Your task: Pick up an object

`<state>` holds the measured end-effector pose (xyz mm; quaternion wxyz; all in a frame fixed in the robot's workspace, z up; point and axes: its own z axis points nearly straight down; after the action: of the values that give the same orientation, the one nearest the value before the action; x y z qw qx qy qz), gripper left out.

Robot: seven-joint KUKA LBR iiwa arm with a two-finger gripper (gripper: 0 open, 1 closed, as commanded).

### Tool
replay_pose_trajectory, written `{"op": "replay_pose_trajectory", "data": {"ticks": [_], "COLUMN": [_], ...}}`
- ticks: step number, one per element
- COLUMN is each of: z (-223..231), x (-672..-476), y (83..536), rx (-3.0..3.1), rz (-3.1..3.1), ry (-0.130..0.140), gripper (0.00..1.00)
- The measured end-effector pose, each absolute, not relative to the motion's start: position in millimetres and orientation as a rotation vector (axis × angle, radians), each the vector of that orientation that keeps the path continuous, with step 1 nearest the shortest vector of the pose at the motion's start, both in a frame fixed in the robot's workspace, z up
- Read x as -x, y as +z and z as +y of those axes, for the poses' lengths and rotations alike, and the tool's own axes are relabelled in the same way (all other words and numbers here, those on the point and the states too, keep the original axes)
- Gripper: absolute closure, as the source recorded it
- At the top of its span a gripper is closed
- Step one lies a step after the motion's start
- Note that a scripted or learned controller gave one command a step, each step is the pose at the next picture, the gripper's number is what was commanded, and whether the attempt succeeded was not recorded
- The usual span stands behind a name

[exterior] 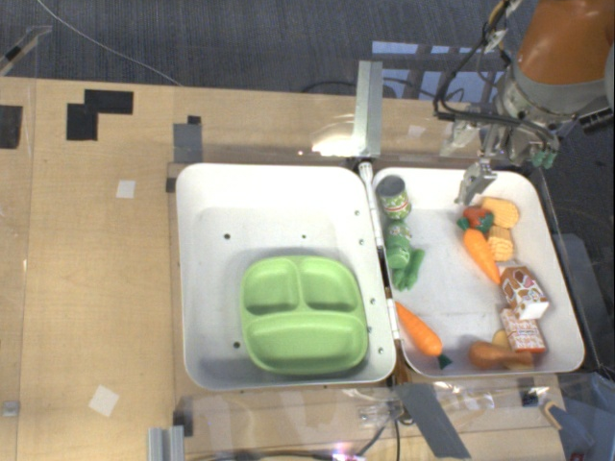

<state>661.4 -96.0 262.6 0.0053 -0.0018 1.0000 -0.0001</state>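
Counting the right bin (562, 349): two carrots, one long carrot (479, 254) by the gripper and one short carrot (419, 329) at the near left; a green-labelled can (393, 200), a green vegetable (406, 265), two small cartons (523, 310), a sausage (492, 354) and some crackers (501, 212). The left bin (207, 209) holds one green divided plate (303, 313). Both sit on a pale wooden bench (86, 286) beside dark carpet. The gripper (471, 185) hangs over the long carrot's top end, grasping nothing visible; its opening cannot be judged.

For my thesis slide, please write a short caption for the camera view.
The arm's tool hovers over the right bin of toy food; the left bin holds a green divided plate.
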Motion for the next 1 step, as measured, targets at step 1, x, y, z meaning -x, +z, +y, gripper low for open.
{"op": "replay_pose_trajectory", "data": {"ticks": [1], "z": [-122.8], "x": [-589.8], "y": [96.6], "rx": [0.044], "rz": [3.134], "ry": [-0.001], "gripper": [0.00]}}
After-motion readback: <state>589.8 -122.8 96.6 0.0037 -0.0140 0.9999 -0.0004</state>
